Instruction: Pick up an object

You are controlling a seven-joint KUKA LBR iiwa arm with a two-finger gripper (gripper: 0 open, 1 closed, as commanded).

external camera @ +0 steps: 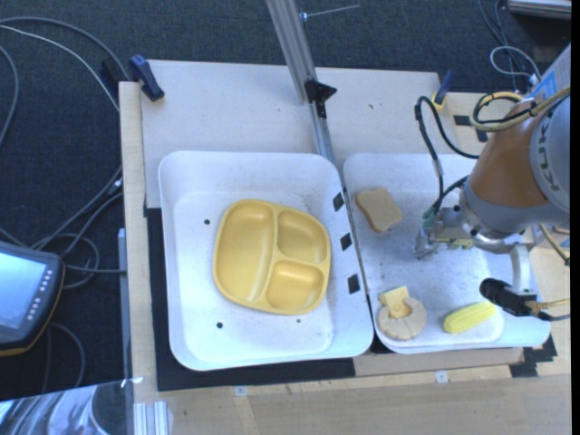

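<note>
My gripper (pixel 424 246) hangs low over the middle of the right bin (pixel 426 172), with nothing seen between its fingers. A tan slice of bread (pixel 379 208) lies to its upper left, a short way off. At the bin's front edge sit a pale round piece with a yellow wedge on top (pixel 401 313) and a yellow corn cob (pixel 470 316). A yellow divided plate (pixel 272 256) rests in the left bin (pixel 186 243).
A metal pole (pixel 294 34) slants down from the top to the divider between the bins. Blue clamps (pixel 145 75) sit at the bench's back corners. Cables trail near the arm at the right.
</note>
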